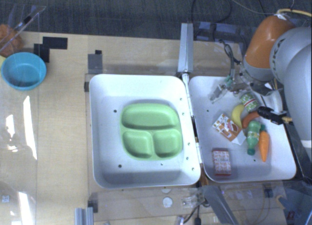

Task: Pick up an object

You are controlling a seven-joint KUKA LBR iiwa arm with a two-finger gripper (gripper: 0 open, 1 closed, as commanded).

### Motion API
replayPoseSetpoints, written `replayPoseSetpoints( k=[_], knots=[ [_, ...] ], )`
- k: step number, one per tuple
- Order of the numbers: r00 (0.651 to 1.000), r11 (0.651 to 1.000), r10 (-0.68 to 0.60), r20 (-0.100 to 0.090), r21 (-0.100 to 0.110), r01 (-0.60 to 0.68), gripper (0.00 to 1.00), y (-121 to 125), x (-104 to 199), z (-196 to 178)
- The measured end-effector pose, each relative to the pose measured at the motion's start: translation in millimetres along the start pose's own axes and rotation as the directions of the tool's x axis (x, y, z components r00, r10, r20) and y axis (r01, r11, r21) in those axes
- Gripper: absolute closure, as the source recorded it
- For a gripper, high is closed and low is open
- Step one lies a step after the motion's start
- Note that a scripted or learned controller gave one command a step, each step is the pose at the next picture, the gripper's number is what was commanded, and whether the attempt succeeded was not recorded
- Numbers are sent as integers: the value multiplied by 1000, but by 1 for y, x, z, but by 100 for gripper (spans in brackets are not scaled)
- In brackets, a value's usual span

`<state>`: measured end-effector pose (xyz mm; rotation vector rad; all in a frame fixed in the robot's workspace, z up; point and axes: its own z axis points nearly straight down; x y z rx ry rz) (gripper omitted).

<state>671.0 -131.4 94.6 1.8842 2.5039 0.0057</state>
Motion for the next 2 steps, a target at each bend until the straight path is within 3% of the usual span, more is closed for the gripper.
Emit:
replayPoseSetpoints(
  k=[1,2],
  knots=[
    [993,993,-117,-1,0,117,0,-50,5,6],
    [993,993,-121,3,-8,121,100,-46,6,-7]
  ],
)
